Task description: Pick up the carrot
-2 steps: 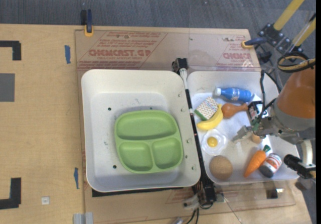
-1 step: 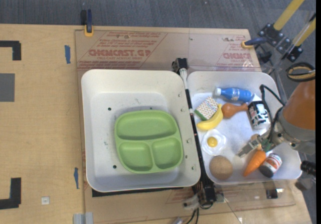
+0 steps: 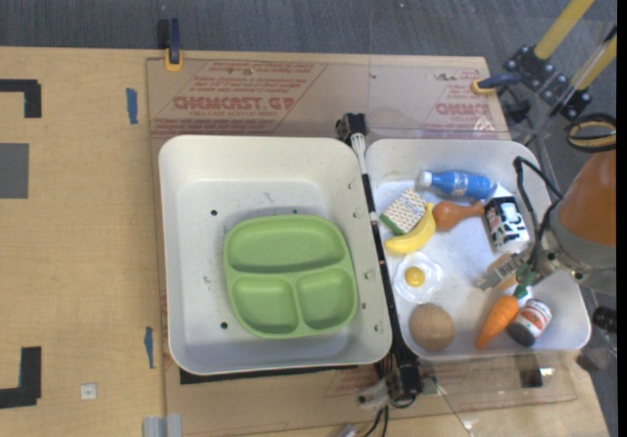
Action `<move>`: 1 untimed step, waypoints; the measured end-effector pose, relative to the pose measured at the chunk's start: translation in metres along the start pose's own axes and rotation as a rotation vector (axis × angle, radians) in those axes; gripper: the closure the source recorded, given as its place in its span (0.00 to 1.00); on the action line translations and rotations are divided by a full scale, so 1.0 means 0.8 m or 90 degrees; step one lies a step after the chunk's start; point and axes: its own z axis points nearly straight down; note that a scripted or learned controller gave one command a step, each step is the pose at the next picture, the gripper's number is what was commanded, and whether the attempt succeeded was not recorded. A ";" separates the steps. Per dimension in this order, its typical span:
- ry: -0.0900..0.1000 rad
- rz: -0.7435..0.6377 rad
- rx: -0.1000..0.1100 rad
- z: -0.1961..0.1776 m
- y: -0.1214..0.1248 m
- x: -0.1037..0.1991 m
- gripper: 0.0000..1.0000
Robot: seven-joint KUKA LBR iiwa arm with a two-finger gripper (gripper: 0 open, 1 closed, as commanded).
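The carrot point(image 3: 496, 321) is orange with a green top and lies tilted in the front right part of the right bin point(image 3: 460, 153). Its tip points to the front left and its green top points to the back right. My gripper point(image 3: 513, 277) hangs just over the carrot's green top, coming in from the right under the arm's orange band point(image 3: 598, 198). The carrot rests on the bin floor.
Around the carrot lie a brown ball point(image 3: 431, 325), a fried egg point(image 3: 415, 277), a banana point(image 3: 412, 235), a drumstick point(image 3: 453, 215), a blue bottle point(image 3: 456, 182), a black-and-white carton point(image 3: 506, 222) and a small can point(image 3: 530, 320). The left bin point(image 3: 196, 170) holds a green divided plate point(image 3: 290, 274).
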 end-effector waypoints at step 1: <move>-0.003 0.001 -0.003 -0.012 0.003 -0.001 1.00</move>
